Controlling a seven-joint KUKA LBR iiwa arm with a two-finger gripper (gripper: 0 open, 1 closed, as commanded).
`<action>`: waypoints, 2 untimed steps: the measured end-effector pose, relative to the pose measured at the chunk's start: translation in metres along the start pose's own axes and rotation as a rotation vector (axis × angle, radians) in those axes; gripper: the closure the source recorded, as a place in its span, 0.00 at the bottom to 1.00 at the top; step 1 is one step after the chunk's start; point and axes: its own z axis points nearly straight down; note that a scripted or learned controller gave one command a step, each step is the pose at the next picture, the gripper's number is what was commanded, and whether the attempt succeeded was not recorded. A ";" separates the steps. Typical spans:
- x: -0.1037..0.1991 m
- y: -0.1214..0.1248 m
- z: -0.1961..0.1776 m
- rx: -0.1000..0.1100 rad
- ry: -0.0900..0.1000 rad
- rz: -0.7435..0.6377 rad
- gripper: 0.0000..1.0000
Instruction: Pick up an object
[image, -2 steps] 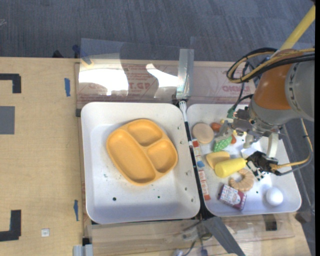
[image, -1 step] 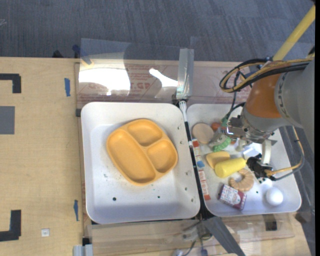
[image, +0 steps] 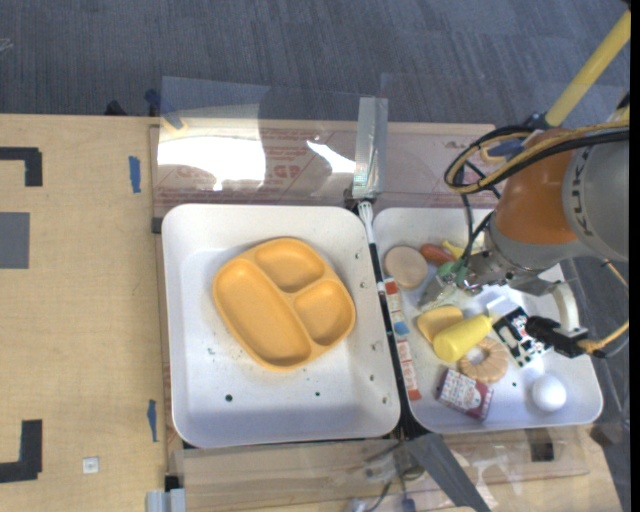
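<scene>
An orange divided plate (image: 285, 301) sits mid left bin (image: 200, 400). The arm (image: 545, 205) reaches over the right bin (image: 590, 400) (crowded with small objects); its gripper (image: 462, 275) hangs near the far edge, state unclear.

The arm (image: 560, 200) ran off the frame's right edge, its upper links out of sight. Its claw (image: 462, 278) sat low among the clutter in the right bin (image: 590, 400), too small and crowded to show how it stood. The orange band hid the bin's far right corner. A yellow object (image: 462, 335) overlapped a round tan piece (image: 490, 362), covering part of it. Print on the small red packet (image: 464, 392) was too blurred to read. A yellow pole (image: 598, 62) was cut at the top right corner. The table (image: 70, 300) continued past the left edge.
</scene>
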 end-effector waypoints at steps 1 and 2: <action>0.000 0.063 0.001 -0.001 0.000 -0.077 0.00; -0.002 0.063 -0.013 0.000 -0.001 -0.078 1.00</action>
